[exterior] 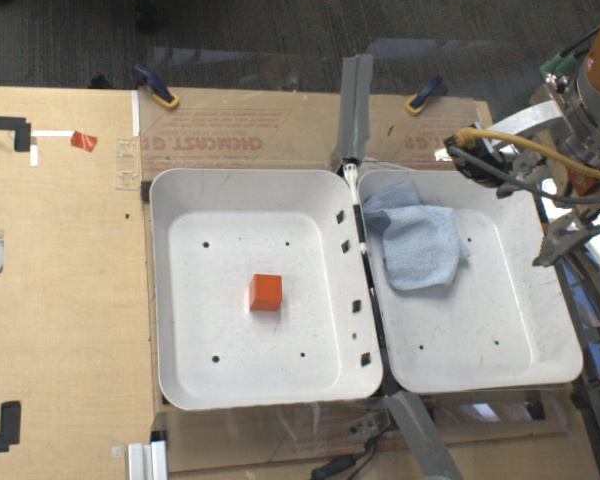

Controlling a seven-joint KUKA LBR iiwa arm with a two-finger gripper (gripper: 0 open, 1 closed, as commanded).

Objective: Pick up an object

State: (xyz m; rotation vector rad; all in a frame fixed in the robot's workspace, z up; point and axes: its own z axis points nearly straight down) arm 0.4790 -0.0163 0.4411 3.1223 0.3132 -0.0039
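Small, rigid orange cube left of the crumpled pale-blue cloth looks light; pinch flat opposite faces. Claw state unclear.

Two white bins side by side. Left bin — orange-red cube near the middle, sitting alone. Right bin — crumpled light-blue cloth in the far-left corner area, touching the wall by the divider. Arm at the right edge, above the right bin's far-right rim.
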